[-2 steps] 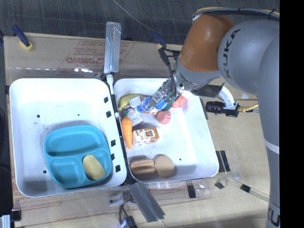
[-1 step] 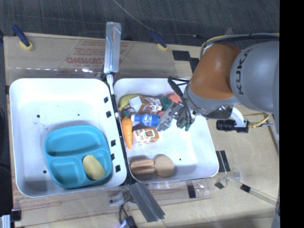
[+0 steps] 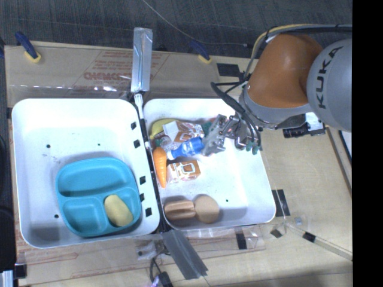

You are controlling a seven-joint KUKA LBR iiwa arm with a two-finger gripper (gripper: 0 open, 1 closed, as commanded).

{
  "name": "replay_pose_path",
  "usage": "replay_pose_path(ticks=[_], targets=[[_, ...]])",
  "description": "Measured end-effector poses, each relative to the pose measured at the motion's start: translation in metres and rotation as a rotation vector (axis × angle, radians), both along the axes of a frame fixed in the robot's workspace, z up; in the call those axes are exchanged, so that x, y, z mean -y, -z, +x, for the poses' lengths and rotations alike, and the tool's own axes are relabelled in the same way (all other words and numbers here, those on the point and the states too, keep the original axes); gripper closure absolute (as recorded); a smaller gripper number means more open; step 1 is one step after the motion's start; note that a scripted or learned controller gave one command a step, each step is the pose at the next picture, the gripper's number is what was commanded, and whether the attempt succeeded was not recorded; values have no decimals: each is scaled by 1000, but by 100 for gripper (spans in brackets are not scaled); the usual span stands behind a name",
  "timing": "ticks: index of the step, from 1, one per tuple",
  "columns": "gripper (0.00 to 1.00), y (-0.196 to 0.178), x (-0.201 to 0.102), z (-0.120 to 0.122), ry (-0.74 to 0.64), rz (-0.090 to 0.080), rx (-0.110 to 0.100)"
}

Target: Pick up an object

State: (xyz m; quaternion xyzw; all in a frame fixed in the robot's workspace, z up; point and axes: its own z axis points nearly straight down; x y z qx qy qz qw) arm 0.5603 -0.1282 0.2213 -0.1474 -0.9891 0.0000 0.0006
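The grey arm [image 3: 335, 82] bears the letters "KUKA"; red print on the cardboard sheet [image 3: 96, 70] seems too blurred to read.

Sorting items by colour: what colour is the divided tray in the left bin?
Light blue tray, seen in the camera view.

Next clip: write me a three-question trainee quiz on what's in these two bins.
1. True or false: the carrot lies in the right bin.
2. Which bin holds the blue tray: A) left, B) right?
3. Fill in: the yellow potato sits in a compartment of the ____.

Key: 1 true; 2 A, the left bin; 3 blue tray.
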Motion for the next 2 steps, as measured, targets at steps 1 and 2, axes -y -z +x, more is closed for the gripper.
replay_pose_path(ticks=[1,2], targets=[[100,83,27,41,1,2,-9],[100,58,15,11,137,1,-6]])
